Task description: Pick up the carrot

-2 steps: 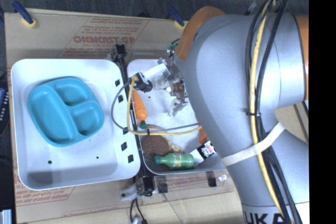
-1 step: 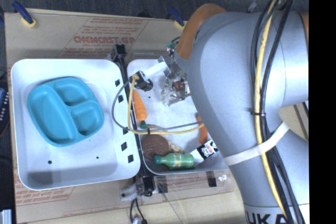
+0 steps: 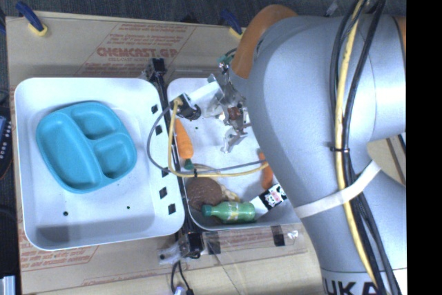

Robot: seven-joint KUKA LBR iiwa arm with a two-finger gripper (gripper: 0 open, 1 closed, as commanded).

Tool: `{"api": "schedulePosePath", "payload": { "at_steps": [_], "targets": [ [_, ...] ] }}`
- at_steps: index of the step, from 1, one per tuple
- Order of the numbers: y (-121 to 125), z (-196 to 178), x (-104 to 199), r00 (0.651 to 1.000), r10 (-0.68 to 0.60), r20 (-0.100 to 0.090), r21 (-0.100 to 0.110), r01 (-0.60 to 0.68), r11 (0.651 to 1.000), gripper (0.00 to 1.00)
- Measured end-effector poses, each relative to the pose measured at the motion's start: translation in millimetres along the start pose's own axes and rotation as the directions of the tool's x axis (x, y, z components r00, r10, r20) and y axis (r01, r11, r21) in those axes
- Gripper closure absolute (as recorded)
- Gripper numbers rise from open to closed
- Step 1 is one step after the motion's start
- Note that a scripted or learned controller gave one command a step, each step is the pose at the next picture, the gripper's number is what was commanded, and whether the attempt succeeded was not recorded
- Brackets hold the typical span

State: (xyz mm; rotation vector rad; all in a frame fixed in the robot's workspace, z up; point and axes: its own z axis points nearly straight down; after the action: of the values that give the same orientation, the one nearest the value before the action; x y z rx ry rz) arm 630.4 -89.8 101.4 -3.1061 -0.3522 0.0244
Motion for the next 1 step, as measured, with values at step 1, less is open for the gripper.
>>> {"api": "schedulePosePath", "payload": {
  "at_steps": [1],
  "targets": [
    [-1.8, -10.3, 0.7, 1.0, -0.008, 0.004, 0.006, 0.008, 1.0, 1.0]
  ]
}}
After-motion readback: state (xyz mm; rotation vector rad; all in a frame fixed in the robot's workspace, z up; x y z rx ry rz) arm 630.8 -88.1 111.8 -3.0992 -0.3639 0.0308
